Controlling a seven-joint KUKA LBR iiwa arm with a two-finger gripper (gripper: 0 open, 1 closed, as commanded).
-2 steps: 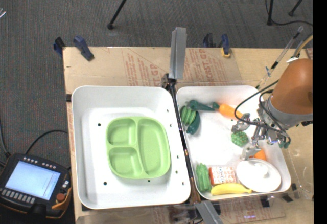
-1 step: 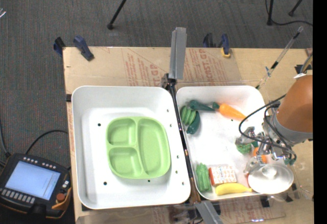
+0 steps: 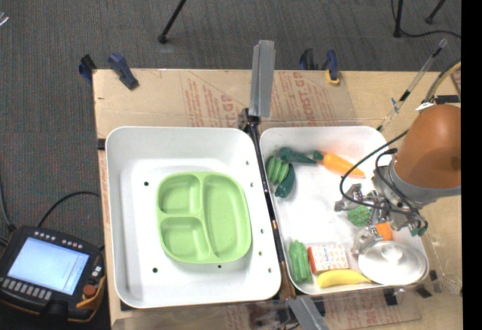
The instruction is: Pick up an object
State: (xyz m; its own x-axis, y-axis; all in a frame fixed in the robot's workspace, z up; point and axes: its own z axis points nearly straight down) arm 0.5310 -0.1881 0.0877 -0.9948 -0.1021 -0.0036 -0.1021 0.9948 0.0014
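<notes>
Jaws: we cannot tell how they stand; the gripper (image 3: 374,217) is a tangle of grey metal and cable under the orange band, low over the right-hand bin (image 3: 320,136).
Nearest thing: a small green piece (image 3: 360,215) sits right at the gripper, with an orange bit (image 3: 384,230) just beside it; whether either lies between the jaws we cannot make out.
Other candidates: a carrot (image 3: 339,163) and dark green vegetables (image 3: 282,172) lie toward the far left of this bin; a silver lid (image 3: 392,262), a banana (image 3: 343,278), a small box (image 3: 329,255) and a green pod (image 3: 299,260) crowd the near edge.
Step in hand: we judge the arm is at the descent over the green piece.
How to do it well: we would centre on the green piece, come straight down, close fully before lifting, and keep off the lid close below.
Risk: the orange bit may get nudged or pinched alongside.
Left bin: the green divided plate (image 3: 203,217) lies well apart.
</notes>
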